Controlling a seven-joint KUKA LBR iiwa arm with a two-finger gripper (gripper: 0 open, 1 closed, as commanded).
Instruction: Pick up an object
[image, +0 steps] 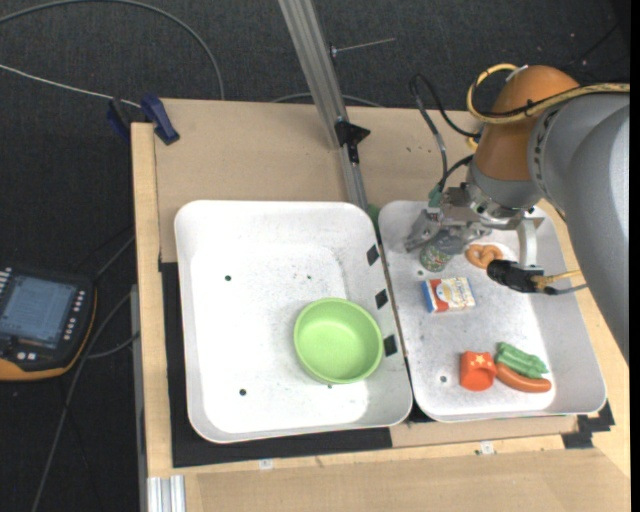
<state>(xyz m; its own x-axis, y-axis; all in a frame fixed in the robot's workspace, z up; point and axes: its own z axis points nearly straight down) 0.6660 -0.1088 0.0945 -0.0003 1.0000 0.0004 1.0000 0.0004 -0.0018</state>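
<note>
Object nearest the pincer: a small dark-green, can-like item (434, 257) at the back of the right bin (570, 385), directly under the tool.
Pincer (432, 238): low over that item, at the end of the grey arm (590, 150) with its orange band; whether it is clenched or released cannot be told, and nothing is seen gripped.
Handling guess: looks rigid and light, possibly smooth-sided and prone to slip or roll; a hold across its middle seems safest.
Just beside: an orange ring-shaped piece (482, 256), and a black-and-yellow part (520, 276) that may belong to the robot.
Nearer the front: a small red-and-white box (447, 294), light and stiff, easiest across its short sides.
Front corner: a red toy (477, 369), a green pod (520, 359) and an orange sausage shape (523, 380), crowded together.
Left bin (200, 240): a green bowl (337, 340).
Surface (250, 150): plain board under both bins.
</note>
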